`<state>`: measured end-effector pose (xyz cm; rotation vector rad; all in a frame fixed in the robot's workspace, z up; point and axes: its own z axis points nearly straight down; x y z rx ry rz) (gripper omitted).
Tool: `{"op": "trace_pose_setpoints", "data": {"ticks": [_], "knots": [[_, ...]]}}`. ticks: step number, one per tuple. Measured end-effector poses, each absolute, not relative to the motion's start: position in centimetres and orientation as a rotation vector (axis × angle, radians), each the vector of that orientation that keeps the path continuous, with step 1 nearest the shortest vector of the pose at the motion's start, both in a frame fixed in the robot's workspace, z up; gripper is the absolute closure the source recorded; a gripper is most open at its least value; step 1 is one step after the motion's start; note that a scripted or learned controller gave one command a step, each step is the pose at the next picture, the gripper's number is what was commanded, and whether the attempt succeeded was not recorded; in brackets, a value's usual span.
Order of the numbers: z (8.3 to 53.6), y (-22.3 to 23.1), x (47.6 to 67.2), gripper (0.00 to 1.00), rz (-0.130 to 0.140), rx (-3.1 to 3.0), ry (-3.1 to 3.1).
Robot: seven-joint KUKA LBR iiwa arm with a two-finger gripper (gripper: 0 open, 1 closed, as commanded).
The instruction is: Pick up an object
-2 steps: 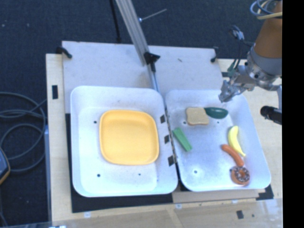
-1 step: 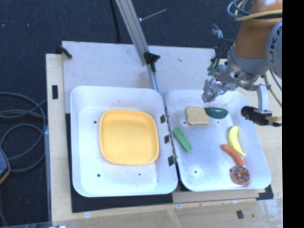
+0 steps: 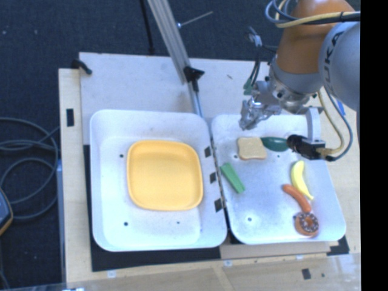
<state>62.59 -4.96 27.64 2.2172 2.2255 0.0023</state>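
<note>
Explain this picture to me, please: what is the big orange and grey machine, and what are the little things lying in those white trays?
The machine is a robot arm, reaching in from the right. At its end hangs a tool with two fingers for grasping things. The one camera looks down on the bench from above, at a slant. Two shallow white bins sit side by side. The left bin holds a yellow plate. The right bin holds toy food: a slice of bread, a green piece, a dark green spoon-like item, a banana, a sausage and a doughnut. The tool hangs over the far edge of the right bin, near the bread. I see nothing between its fingers.
</note>
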Motion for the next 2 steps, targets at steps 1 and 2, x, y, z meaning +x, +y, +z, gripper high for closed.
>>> {"op": "trace_pose_setpoints", "data": {"ticks": [1,2], "knots": [[26.9,-0.3,61.4,1.0,0.001,2.218,2.225],[27.2,4.9,61.5,1.0,0.002,2.217,2.226]]}}
